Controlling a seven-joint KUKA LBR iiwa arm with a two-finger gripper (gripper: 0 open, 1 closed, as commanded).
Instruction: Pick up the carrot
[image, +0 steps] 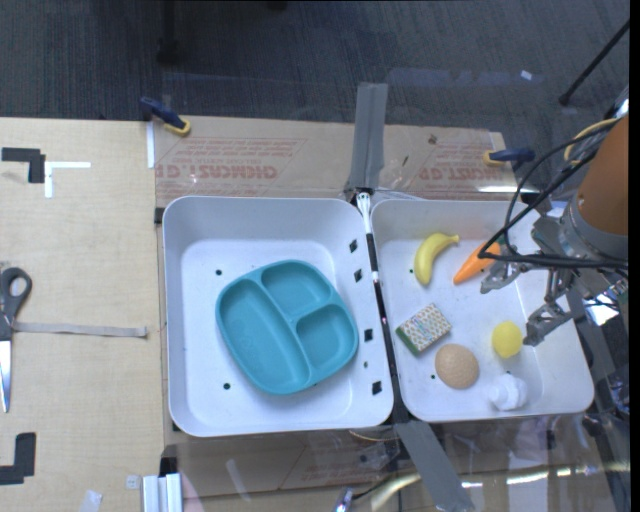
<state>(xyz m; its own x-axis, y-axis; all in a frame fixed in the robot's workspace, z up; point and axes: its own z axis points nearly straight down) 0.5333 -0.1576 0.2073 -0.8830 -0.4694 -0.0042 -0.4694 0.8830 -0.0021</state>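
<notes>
Far to the gripper's left, a wooden bench (80, 300), pale and flat, with scissors (10, 320) lying at its far edge. Nearer on that side, a left bin (180, 330) of smooth white plastic, shallow, with rounded corners. Inside it, a teal plate (287, 325), glossy, round-cornered, split into three compartments.

Around and beneath the gripper, a right bin (400, 380) of the same white plastic, butted against the first. Beyond both bins, a brown cardboard sheet (240, 160) with printed lettering and a grey strip of tape (368, 135) over the seam.

Above the gripper, to its right, a grey arm (590, 225) with an orange band (612, 180), trailing black cables.

Gripper (515, 300) open, two thin metal fingers (497, 280) spread apart with nothing between them, hanging over the right side of the right bin.

Just left of the upper finger, touching or overlapping its tip, a carrot (468, 267): orange, tapered, smooth, lying on the bin floor; actual contact not clear. Further left, a banana (432, 255), yellow, curved. Below and left, a tan egg-like ball (457, 365), matte. Left of that, a rectangular sponge (424, 328), speckled top, green edge. Just beneath the lower finger, a small yellow lemon (507, 339), rounded. Lower still, a small white bottle-like thing (507, 391).
</notes>
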